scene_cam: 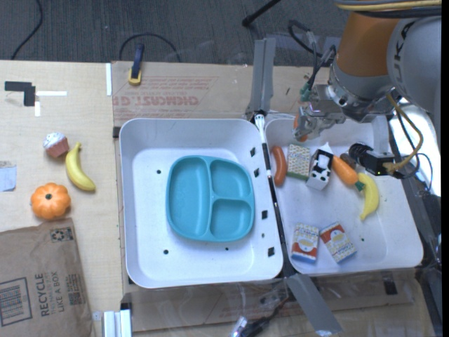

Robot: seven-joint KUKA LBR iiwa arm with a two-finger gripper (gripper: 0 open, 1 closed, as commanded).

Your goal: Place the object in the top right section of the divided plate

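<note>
A blue divided plate (210, 198) with three sections lies in the middle of the left bin (140, 209). Nothing rests on it. In the right bin (393, 251) lie a hot dog (279, 165), a checkered waffle piece (298, 161), a black-and-white cow carton (321, 169), a carrot (344, 170), a banana (369, 196) and two small orange-and-white boxes (305, 242) (338, 241). My gripper (307, 126) hangs over the far left corner of the right bin, just above the waffle piece and the hot dog.
The divider wall between the bins (266, 181) runs just left of the gripper. On the bench to the left sit a toy cupcake (56, 145), a second banana (77, 168), a small pumpkin (50, 201) and a cardboard box (38, 279).
</note>
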